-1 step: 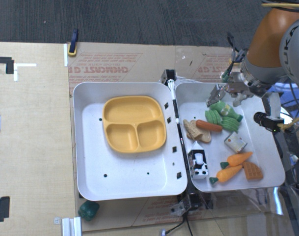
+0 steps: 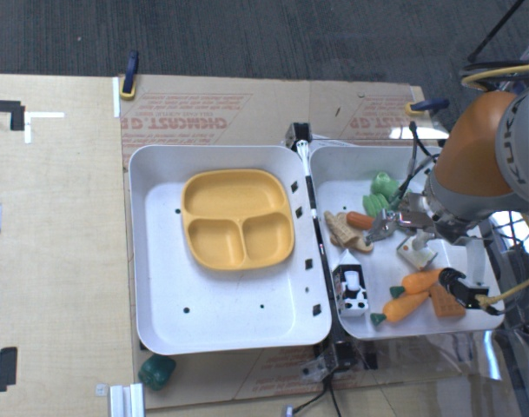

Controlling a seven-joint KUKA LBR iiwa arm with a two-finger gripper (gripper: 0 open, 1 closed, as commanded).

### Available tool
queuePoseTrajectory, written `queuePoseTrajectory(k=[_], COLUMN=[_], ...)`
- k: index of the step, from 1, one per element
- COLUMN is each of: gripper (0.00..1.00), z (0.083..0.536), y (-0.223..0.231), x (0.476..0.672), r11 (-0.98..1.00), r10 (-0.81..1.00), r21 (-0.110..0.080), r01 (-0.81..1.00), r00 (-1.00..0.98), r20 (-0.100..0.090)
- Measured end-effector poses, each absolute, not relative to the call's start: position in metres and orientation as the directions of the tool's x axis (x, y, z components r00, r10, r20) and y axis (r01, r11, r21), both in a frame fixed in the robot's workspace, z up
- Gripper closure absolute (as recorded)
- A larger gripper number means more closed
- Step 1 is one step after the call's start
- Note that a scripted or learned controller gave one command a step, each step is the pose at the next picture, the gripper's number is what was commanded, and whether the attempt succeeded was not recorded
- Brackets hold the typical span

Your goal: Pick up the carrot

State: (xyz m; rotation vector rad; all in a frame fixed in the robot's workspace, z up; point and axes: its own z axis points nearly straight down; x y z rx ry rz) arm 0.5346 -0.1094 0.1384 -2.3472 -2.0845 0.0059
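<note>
The carrot (image 2: 404, 306), orange with a small green tip, lies near the front of the right bin (image 2: 365, 325), pointing to the front left. A second orange piece (image 2: 420, 280) lies just behind it. My gripper (image 2: 384, 227) hangs over the middle of the right bin, behind and to the left of the carrot and apart from it. It is close to a red and orange piece (image 2: 360, 220) and a brown bread-like piece (image 2: 341, 230). Nothing shows between its fingers.
The right bin also holds a green toy (image 2: 382, 189) at the back, a white block (image 2: 415, 253), an orange-brown wedge (image 2: 446, 304) and a black-and-white item (image 2: 352, 287). A yellow divided plate (image 2: 238, 218) sits in the left bin (image 2: 160, 259). A green object (image 2: 157, 371) lies outside, front left.
</note>
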Motion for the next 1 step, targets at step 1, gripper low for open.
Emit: queuePoseTrajectory(k=[1], gripper=[0.0], z=[0.0917], y=[-0.1319], x=[0.4788], r11=[0.491], r10=[0.871], r21=[0.001], r01=[0.871], r00=[-0.491], r20=[0.0])
